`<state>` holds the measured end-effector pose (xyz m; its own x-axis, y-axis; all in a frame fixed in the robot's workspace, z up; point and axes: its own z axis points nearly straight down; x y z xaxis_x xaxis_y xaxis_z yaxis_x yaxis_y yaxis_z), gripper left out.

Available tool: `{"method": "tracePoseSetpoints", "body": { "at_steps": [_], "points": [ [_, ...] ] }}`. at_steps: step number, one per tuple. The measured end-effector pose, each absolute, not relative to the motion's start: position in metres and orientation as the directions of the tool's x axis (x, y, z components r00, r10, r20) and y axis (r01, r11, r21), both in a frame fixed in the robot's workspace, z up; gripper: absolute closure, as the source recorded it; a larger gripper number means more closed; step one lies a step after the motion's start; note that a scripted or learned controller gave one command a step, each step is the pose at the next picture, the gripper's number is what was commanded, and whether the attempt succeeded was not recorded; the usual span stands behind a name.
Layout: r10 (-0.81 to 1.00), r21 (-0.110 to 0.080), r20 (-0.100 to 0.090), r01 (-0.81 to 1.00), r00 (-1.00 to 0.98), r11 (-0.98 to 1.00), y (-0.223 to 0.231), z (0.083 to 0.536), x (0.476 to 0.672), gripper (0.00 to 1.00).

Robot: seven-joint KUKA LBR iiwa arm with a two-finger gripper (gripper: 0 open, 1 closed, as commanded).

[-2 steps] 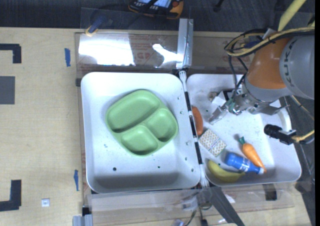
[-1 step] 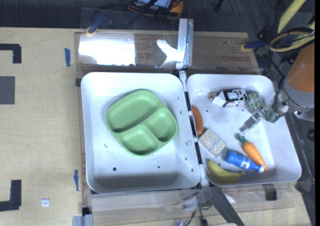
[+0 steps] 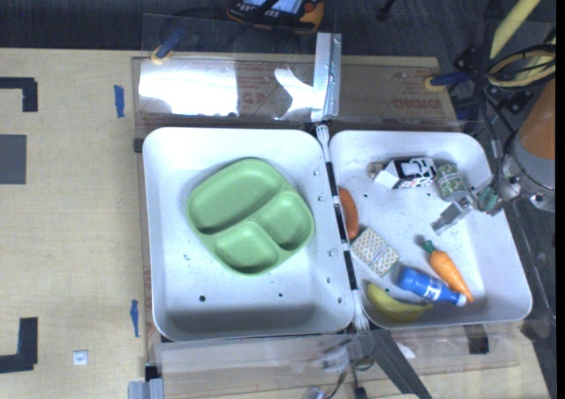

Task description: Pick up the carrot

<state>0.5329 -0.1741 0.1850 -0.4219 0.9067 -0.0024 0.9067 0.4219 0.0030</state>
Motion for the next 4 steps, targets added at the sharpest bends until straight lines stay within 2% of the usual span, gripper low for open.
{"method": "tracePoseSetpoints", "body": {
  "at_steps": [1,2,3,4],
  "points": [
    [0.807,0.001,0.001,0.807,-0.590,0.590,-0.132,0.112,0.517,0.00],
    [0.804,0.003,-0.002,0.804,-0.594,0.594,-0.160,0.087,0.506,0.00],
    [0.805,0.009,-0.006,0.805,-0.593,0.593,-0.160,0.098,0.508,1.00],
    [0.923,0.002,-0.002,0.923,-0.385,0.385,-0.136,0.215,0.495,1.00]
  ]
}}
